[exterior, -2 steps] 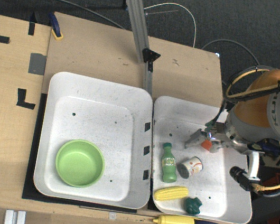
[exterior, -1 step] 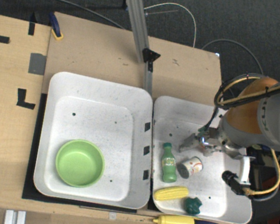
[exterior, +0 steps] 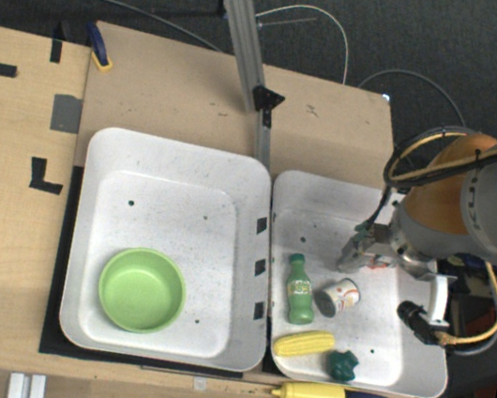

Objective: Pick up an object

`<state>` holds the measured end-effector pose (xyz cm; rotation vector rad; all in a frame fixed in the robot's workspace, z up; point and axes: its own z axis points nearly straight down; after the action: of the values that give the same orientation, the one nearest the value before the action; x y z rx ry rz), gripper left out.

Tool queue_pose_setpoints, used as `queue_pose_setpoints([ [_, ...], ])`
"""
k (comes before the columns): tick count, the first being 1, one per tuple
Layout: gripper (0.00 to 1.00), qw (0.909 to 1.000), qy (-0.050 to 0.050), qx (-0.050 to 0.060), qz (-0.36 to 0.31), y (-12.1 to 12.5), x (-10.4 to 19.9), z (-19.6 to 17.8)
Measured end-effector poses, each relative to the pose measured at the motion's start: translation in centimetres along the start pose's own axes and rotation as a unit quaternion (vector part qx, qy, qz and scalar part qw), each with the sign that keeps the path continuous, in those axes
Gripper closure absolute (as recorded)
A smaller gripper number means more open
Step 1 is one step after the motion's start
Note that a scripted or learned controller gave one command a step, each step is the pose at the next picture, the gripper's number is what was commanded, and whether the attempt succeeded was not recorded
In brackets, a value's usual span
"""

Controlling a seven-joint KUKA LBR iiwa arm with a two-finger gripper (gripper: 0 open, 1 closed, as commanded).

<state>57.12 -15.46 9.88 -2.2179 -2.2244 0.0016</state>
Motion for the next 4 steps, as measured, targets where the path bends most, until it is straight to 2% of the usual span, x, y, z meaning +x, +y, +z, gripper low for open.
queue_pose_setpoints([
  [2, 1.0, 1.0, 0.0, -0.002, 0.001, 0.3, -0.7, -11.3],
  [3, 1.0, 1.0, 0.001, 0.0, -0.002, 2.8, 4.7, -10.8],
  [4, 1.0, 1.0, 0.001, 0.0, -0.002, 4.2, 9.9, -10.2],
])
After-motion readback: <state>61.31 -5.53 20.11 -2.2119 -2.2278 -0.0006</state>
